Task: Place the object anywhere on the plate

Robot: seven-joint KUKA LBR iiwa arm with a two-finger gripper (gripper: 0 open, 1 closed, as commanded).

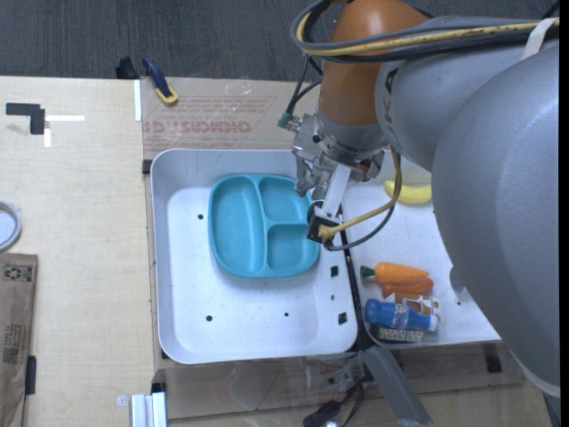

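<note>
Left bin (160, 256): one teal plate (258, 225), three compartments, one long on the left side and two smaller on the right. It sits toward the bin's far right corner, its right rim close to the wall shared with the right bin (413, 238). The rest of the left bin floor is bare white with a few small dark dots.

Right bin: three items. An orange carrot (404, 276) and a blue labelled bottle (402, 315) both lie on their sides by the near left corner, the carrot just beyond the bottle. A yellow item (411, 189) lies nearer the far edge, partly hidden by the arm (480, 149), so its type is unclear. Which of the three is the object to place can't be told. All three are in the right bin, off the plate.

The gripper (307, 178) hangs over the plate's far right edge, under the orange band (364, 60). Whether it is spread or pressed together can't be made out from this angle.

Count: 2 bins, 1 plate, 1 carrot, 1 bottle, 1 yellow item.

The bench (80, 203) is pale wood. A cardboard sheet (213, 118) with red lettering lies along the left bin's far edge, a blue and yellow clamp (158, 80) at the bench's far edge. A tape roll (7, 228) and a brown card (16, 318) sit at the bench's left edge. Dark grey floor (178, 16) beyond.
</note>
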